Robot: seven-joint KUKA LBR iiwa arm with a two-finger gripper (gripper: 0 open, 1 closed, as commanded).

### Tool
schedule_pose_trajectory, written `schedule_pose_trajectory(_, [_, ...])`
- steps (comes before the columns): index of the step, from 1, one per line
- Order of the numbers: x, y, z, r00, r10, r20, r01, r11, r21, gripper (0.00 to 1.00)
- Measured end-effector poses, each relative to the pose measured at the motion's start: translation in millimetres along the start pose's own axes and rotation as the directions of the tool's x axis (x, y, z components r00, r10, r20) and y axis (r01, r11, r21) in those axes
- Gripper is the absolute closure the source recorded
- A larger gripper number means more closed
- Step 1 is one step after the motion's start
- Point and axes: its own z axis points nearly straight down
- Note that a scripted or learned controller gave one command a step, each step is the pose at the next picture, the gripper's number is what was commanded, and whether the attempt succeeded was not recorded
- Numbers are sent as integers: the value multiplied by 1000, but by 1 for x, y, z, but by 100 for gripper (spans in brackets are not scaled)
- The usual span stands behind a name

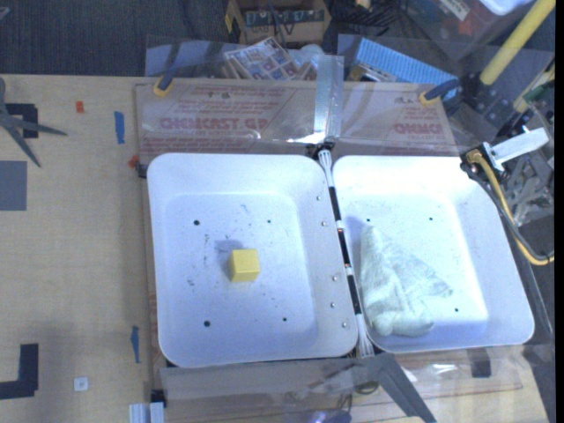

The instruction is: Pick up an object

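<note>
A small yellow block [244, 265] lies near the middle of the left white bin [176, 183]. A crumpled white cloth [393, 285] lies in the right white bin [493, 227], against its left wall and reaching toward the front edge.
A clear plastic shield [291, 117] stands behind both bins. Yellow cable and hardware [502, 174] sit at the right bin's far right corner. The wooden bench [70, 236] stretches to the left, with tape marks and a dark tool on it.
</note>
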Motion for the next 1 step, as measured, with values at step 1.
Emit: schedule_pose_trajectory(1, [0,1,-9,1000,2,0,-2,1000,0,100])
